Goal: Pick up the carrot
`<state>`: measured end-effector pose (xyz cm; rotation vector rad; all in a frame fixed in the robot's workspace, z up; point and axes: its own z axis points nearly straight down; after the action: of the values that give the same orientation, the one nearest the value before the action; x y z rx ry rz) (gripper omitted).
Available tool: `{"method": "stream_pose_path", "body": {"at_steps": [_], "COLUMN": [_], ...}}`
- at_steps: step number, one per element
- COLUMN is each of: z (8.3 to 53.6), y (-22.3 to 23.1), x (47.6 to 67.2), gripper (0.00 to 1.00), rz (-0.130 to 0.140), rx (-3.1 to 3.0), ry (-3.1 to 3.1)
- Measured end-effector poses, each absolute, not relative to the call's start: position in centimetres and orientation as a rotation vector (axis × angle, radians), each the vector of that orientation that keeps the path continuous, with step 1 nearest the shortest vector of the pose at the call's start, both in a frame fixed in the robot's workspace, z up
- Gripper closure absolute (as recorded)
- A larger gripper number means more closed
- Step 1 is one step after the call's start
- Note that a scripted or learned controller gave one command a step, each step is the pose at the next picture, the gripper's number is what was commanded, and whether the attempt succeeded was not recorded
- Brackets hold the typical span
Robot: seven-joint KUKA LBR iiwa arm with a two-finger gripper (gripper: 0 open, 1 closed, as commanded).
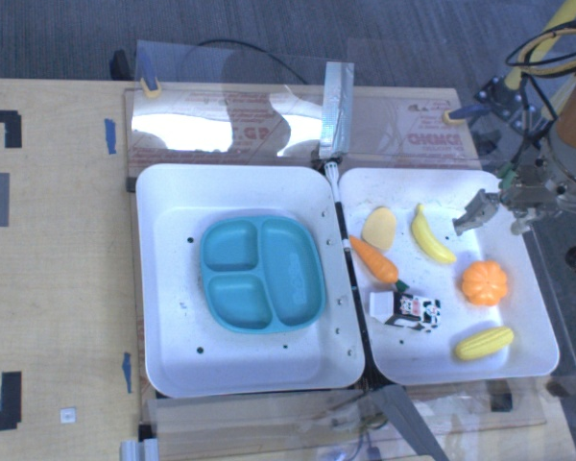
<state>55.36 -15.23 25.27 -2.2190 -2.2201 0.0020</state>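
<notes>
Since the carrot (pixel 374 260) lies at the right bin's (pixel 538 349) left wall, long axis running ten to four o'clock, it sits toward eight o'clock from the gripper (pixel 480 209), which hangs spread apart, grasping nothing, well clear of it.

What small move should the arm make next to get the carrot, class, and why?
Probably travel left and a little toward the bin's near side: the gripper sits beside the banana, while the carrot lies apart by the right bin's left wall.
</notes>
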Motion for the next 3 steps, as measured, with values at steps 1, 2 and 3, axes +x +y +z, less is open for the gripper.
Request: {"method": "stream_pose_path", "body": {"at_steps": [1, 2, 3], "z": [21.2, 17.2, 27.0], "y": [-22.5, -20.4, -19.9], "x": [51.6, 56.4, 56.1], "gripper": [0.0, 0.0, 0.0], "rz": [0.007, 0.0, -0.006], "rx": [-2.134, -1.867, -1.995], "ry": [-2.301, -2.528, -2.441]}}
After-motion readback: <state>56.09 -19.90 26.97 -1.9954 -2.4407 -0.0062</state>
